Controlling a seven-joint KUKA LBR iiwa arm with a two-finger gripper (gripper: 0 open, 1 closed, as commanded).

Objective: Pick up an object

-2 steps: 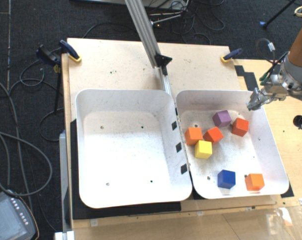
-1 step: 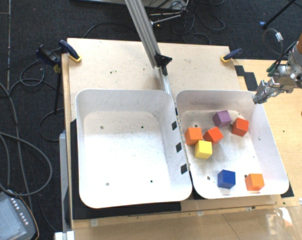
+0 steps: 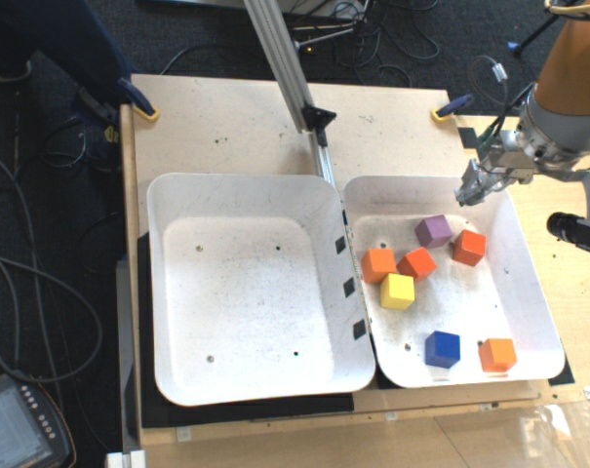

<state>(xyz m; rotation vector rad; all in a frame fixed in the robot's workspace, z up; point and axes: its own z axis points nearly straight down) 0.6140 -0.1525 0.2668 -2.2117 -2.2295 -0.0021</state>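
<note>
Several small blocks lie in the right bin (image 3: 529,291): a purple one (image 3: 433,229), a red-orange one (image 3: 468,247), two orange ones (image 3: 377,263) (image 3: 417,262), a yellow one (image 3: 397,291), a blue one (image 3: 442,349) and another orange one (image 3: 496,354) near the front. My gripper (image 3: 469,193) hangs over the bin's back right part, just above and right of the purple block. Nothing shows between its tips.
The left bin (image 3: 177,261) sits beside the right one. A slanted metal rail (image 3: 280,52) crosses the bench from the back toward the gap between bins. Clamps (image 3: 138,105) (image 3: 451,108) sit at the bench's back corners.
</note>
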